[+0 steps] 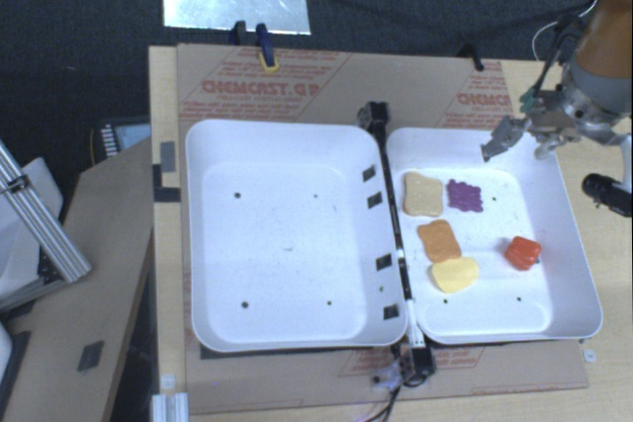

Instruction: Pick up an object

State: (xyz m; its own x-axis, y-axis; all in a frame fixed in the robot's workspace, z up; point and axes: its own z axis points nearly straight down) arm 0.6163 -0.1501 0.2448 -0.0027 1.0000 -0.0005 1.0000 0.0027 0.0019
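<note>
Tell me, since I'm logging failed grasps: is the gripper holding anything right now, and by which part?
Nothing is held. The gripper is open above the back rim of the right bin, with no object between its fingers.

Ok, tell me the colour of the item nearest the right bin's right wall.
Red-orange, seen in the camera view.

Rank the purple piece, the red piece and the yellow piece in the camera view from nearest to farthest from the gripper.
From the gripper, above the right bin's far edge:
1. Purple piece, far part of the right bin, just below the gripper.
2. Red piece, right side of that bin, farther toward the camera.
3. Yellow piece, nearest the camera, close to the divider.
</note>
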